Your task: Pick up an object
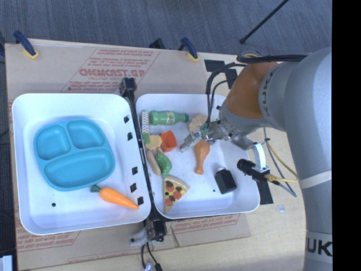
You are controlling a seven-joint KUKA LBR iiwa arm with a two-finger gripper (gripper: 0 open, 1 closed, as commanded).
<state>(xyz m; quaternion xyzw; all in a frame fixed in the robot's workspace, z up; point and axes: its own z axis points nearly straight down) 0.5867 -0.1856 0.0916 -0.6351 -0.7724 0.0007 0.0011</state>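
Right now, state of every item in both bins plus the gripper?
Blue divided plate: left bin, flat, nothing on it.
Carrot: left bin, lying beside the plate's lower edge.
Green bottle: right bin, on its side.
Drumstick: right bin, lying, top end at the gripper.
Pizza slice: right bin, flat.
Black block: right bin, resting.
Gripper: low over the drumstick, grasp unclear.

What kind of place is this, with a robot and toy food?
Probably a robot lab. A big grey arm reaches over two white bins on a cardboard-covered bench, where toy food like a carrot and drumstick wait for grabbing practice.
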